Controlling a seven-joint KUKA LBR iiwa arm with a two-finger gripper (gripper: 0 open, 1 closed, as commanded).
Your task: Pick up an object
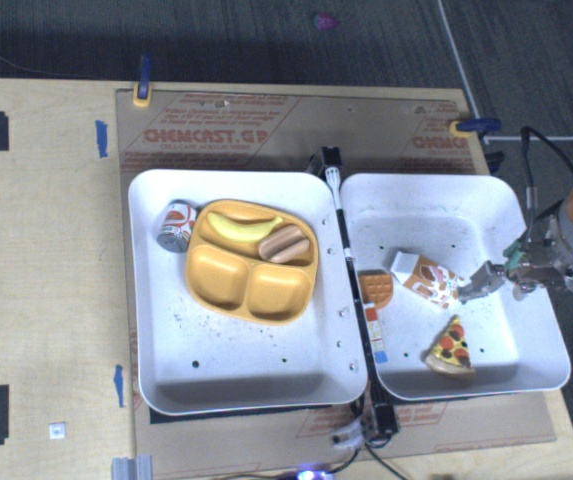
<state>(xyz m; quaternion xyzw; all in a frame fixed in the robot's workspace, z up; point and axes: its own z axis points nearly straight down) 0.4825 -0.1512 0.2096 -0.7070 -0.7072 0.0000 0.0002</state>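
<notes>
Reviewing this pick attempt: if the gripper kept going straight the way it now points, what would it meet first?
Probably the small red and white carton, lying just beyond the gripper in the right bin. Height is unclear, so it may pass above.

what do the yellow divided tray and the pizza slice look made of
The yellow three-compartment tray looks like glossy moulded plastic, judging by its smooth sheen and rounded walls. The small pizza slice seems a toy, probably plastic or rubber; its flat painted-looking toppings suggest so, though it is too small to be sure.

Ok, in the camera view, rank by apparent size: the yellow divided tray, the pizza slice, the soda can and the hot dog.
1. yellow divided tray, clearly largest.
2. hot dog and pizza slice: too alike to rank.
3. soda can: close to them, and the tray partly hides it, so I am unsure.
</notes>
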